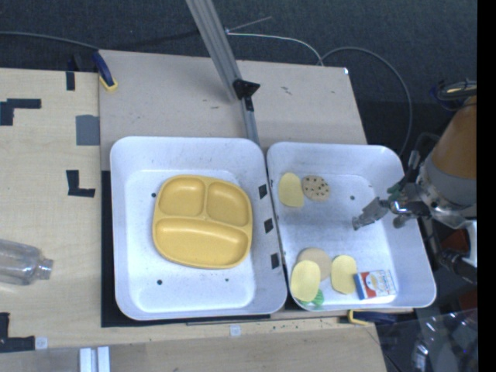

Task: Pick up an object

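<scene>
Bench (194,84) of pale board, dark floor behind and a taped wooden top to the left. Two white bins side by side: left bin (128,231), right bin (387,169), rims touching along the middle. In left bin, one yellow tray (203,221) with three compartments, lying flat near the centre. Metal rail (213,33) slanting down from top, ending at a black clamp (246,88) just above the bins' join. Arm (453,157) entering from right, orange band above grey wrist, leaning over right bin's right rim. Gripper (366,219) low over bare floor of right bin, right of centre; fingers too small and dark to read, cannot tell whether apart or together; nothing seen between them. Clear bottle (22,262) on its side at far left, off the bins. In right bin, candidates for picking: carton (377,284) at front right corner, white with red and blue print, writing too small to read; yellow piece (305,279) at front left, overlapping a tan disc (316,256) behind it; green bit (310,302) poking out under its front edge; yellow piece (343,273) just left of carton; yellow piece (291,190) at back left, touching a speckled cookie (315,186) on its right. All well apart from gripper.
</scene>
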`<state>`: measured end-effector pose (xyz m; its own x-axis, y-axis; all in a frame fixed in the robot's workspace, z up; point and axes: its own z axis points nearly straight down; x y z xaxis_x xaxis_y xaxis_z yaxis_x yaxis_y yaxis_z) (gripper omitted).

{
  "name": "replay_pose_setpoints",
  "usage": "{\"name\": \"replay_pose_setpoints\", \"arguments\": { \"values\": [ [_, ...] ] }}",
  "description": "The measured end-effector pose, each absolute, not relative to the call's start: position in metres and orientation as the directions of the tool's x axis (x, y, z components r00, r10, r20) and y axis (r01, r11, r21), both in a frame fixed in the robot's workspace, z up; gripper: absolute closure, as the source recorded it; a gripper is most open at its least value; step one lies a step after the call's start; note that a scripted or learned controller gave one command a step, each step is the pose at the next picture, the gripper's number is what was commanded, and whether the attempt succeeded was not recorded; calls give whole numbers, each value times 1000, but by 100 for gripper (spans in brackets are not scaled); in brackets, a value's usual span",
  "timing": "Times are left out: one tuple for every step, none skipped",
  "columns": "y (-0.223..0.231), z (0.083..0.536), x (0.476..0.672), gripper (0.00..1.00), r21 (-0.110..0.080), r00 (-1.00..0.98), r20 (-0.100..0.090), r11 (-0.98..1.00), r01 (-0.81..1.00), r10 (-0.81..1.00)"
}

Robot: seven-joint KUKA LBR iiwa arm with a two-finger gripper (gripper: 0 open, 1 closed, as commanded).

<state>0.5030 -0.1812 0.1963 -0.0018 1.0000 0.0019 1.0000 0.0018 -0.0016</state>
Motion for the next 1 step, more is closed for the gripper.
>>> {"name": "replay_pose_setpoints", "arguments": {
  "values": [
    [-180, 206, 503, 100, -1, -4, 3, 4, 1000, 1000]
  ]
}}
